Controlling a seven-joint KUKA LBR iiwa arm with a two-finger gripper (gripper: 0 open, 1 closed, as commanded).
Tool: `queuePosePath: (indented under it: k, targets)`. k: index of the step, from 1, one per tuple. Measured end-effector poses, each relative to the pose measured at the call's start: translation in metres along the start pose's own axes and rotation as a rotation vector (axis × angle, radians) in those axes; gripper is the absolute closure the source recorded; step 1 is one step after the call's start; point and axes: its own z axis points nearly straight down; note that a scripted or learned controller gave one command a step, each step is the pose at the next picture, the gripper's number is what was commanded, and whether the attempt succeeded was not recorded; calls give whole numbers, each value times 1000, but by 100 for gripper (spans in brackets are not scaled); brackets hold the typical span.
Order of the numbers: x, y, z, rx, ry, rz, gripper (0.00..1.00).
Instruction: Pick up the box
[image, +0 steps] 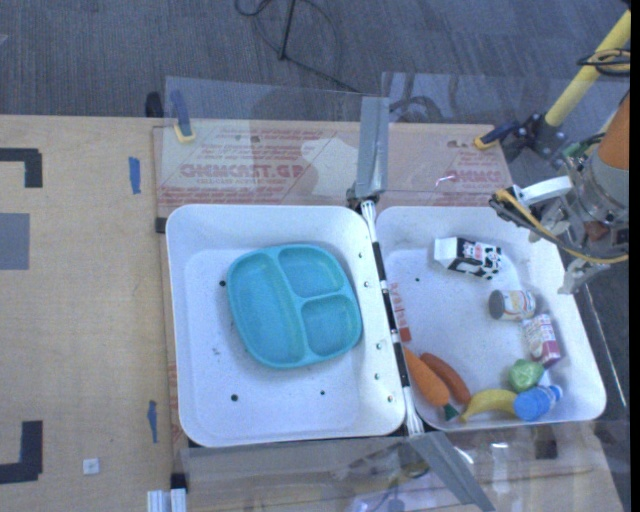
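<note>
Box (467, 256) lying in rt bin (585, 345).

Arm (600, 175) at right edge — gripper (580, 262) blurred, seemingly pointing down.

Even, fairly bright overhead light covers the bench (80, 300), with only soft, short shadows. The two white bins (200, 400) look slightly washed out. Pale glare streaks the clear sheet (260, 150) along the bench's far edge. The whole frame is mildly soft and grainy, and small items blur.
</note>
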Motion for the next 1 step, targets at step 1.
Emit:
queuePosePath:
  k: [1]
  targets:
    - [-7, -2, 85, -2, 3, 3, 0]
